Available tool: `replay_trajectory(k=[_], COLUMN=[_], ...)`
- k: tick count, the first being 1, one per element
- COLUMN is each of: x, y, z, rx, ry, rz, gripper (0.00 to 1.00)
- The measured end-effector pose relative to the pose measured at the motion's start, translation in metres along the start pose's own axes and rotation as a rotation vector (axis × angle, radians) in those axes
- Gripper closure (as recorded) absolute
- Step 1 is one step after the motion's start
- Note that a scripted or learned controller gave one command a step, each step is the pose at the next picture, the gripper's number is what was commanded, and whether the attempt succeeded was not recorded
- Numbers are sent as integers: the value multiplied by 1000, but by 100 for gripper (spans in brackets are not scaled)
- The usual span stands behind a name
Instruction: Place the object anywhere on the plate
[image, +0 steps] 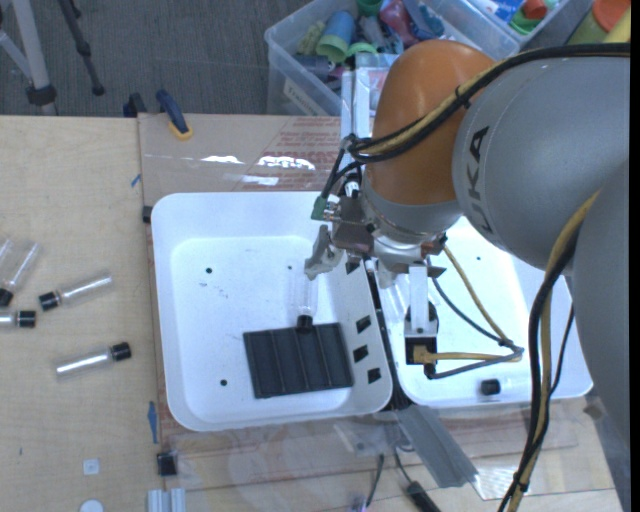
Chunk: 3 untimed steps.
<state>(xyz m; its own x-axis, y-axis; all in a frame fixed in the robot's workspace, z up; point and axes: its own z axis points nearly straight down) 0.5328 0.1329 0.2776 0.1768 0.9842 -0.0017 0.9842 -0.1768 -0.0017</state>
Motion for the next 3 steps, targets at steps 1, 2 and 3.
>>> replay_trajectory(k=[1, 2, 3], x=[0, 41, 91], y=[0, 43, 67], z=[-9, -81, -17], rx=[-1, -3, 3], ry=[-1, 1, -1], rz=[0, -361, -238], gripper=[100, 100, 100])
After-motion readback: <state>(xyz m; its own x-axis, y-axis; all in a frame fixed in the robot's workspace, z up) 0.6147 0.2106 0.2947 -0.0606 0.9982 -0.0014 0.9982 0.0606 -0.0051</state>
